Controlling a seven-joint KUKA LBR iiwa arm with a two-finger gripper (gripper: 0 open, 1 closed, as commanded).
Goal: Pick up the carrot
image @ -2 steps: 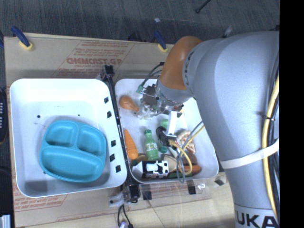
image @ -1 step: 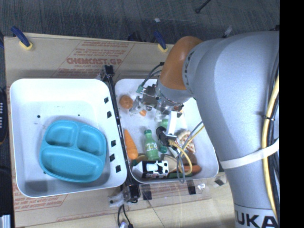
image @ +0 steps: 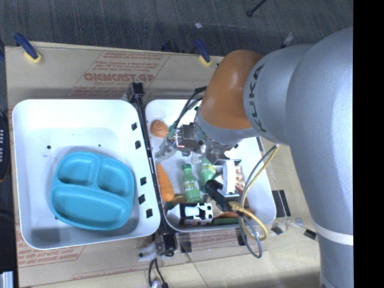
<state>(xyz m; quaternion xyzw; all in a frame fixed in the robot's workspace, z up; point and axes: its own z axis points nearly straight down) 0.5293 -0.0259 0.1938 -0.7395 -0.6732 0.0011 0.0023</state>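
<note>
The carrot (image: 165, 183) is orange and lies lengthwise along the left wall of the right bin (image: 157, 108), near its front half. My gripper (image: 183, 143) hangs over the middle of that bin, below the orange wrist band. It is to the upper right of the carrot and apart from it. Nothing visibly sits in the gripper.
Also in the right bin are a tan round item (image: 158, 128) at the back left, a green bottle (image: 191, 185) beside the carrot, a second green item (image: 207, 173), a black-and-white toy (image: 198, 212) at the front and a striped brown piece (image: 240, 179). The left bin (image: 30, 161) holds a blue divided plate (image: 93, 191).
</note>
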